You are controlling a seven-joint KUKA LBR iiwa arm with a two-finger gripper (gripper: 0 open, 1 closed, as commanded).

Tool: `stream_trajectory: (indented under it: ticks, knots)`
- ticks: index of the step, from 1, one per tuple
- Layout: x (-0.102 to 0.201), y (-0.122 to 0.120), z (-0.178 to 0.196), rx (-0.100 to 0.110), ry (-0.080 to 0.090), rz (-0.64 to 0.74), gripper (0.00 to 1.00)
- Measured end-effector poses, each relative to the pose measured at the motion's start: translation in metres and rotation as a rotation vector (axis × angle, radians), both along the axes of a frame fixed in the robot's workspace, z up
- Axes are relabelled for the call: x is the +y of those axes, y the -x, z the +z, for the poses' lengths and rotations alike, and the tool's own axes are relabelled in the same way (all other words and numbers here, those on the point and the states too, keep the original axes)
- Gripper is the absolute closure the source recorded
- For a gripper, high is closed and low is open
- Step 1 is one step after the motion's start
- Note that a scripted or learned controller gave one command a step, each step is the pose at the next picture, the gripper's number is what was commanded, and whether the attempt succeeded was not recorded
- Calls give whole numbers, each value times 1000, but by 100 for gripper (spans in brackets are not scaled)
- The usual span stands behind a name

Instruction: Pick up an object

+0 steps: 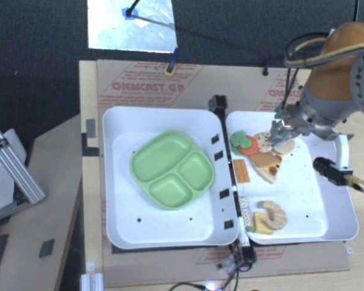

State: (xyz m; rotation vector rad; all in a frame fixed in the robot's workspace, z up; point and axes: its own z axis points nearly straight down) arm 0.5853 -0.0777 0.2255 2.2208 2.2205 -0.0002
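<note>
Two white bins side by side on the bench [57,162], long sides touching

Left bin [124,226]: one green plate [171,169] with three compartments, lying flat near the bin's middle, turned at a slant to the walls

Right bin [318,214]: toy food in two clusters, both toward the left wall
- Far-left corner: green leaf [239,139] with a red piece [250,145] touching its right side; speckled biscuit [262,140] just right of the red piece; pizza slice [268,165] just nearer than the biscuit, tip toward the near edge
- Orange bar [241,171] against the left wall, just left of the slice
- Near-left corner: croissant [275,213] with a yellow wedge [262,224] touching its near-left side
- Right half of the bin floor bare apart from small dark specks

Arm enters from the right, orange band high at the far-right corner. Gripper [279,132] sits low over the far-left cluster, right at the biscuit's right edge, above the slice's wide end. Whether it is apart or together cannot be told from this angle. Nothing seen clamped in it; all the food lies on the bin floor
</note>
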Motion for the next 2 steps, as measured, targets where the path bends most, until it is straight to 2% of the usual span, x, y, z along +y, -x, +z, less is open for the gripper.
stream_trajectory:
  ticks: [1,2]
  knots:
    - [4,-11,-2,-2,0,5,100]
    - [11,6,-8,0,0,2,100]
